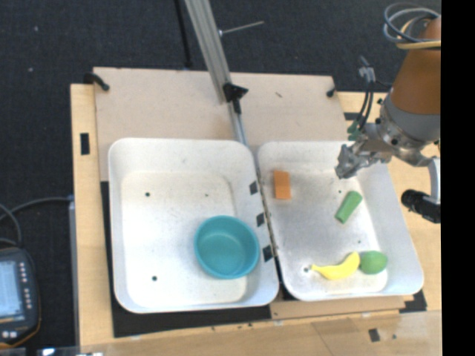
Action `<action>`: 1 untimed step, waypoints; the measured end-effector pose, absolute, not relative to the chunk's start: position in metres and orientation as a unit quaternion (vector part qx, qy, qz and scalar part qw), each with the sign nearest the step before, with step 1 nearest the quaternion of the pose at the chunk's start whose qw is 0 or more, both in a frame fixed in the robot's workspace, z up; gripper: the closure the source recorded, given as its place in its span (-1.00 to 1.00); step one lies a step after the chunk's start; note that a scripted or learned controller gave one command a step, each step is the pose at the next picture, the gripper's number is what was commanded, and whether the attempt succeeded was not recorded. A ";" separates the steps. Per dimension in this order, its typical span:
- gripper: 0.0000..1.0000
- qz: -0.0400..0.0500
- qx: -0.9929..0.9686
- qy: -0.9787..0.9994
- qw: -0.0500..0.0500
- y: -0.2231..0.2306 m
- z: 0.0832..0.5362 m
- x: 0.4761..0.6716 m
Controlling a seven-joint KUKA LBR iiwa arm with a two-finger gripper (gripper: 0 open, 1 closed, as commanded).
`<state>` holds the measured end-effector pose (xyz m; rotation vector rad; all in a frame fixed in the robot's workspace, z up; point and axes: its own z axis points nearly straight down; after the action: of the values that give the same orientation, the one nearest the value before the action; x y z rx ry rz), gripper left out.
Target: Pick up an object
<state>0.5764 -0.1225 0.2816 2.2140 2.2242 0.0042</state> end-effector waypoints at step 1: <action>1.00 0.001 0.705 0.710 0.000 -0.073 0.283 0.577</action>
<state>0.5768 -0.0731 0.2833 2.2131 2.2294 0.0027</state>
